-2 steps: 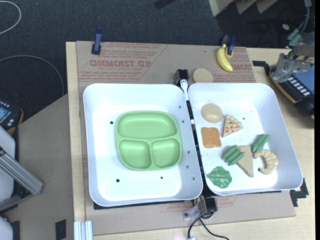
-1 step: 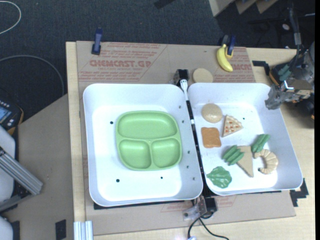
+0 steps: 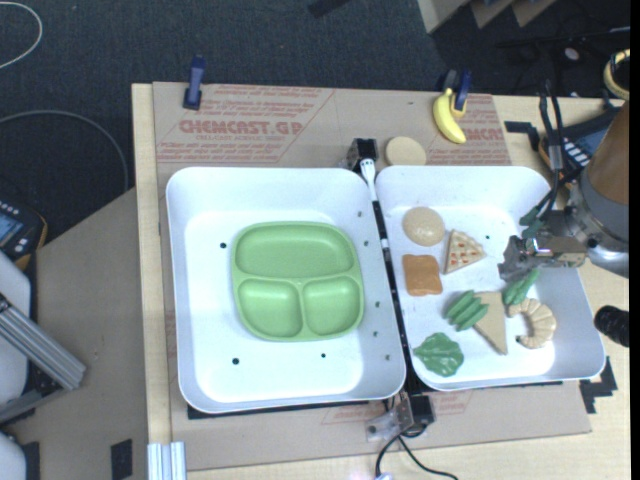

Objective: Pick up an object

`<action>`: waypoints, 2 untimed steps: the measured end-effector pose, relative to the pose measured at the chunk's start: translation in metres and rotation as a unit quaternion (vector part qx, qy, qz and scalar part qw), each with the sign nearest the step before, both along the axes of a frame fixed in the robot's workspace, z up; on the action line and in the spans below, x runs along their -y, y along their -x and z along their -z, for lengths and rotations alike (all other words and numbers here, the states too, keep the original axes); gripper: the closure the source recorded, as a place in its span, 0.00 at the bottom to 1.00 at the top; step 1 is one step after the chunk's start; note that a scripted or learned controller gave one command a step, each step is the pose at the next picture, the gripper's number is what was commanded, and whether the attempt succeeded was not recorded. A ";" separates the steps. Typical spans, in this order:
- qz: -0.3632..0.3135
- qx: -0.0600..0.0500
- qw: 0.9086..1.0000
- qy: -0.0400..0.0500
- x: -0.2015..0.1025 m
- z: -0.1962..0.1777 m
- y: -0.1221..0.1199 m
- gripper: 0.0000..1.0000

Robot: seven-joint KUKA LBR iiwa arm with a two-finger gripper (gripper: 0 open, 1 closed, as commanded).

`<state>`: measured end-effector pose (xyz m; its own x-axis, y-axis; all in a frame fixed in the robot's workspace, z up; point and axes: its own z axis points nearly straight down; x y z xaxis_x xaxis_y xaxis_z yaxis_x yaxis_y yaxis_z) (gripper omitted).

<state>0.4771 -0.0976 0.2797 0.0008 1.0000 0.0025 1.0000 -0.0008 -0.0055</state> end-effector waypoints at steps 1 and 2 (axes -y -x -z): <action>-0.001 -0.001 1.000 0.000 -0.032 0.052 -0.002 1.00; -0.005 0.007 1.000 0.000 -0.108 -0.033 -0.003 1.00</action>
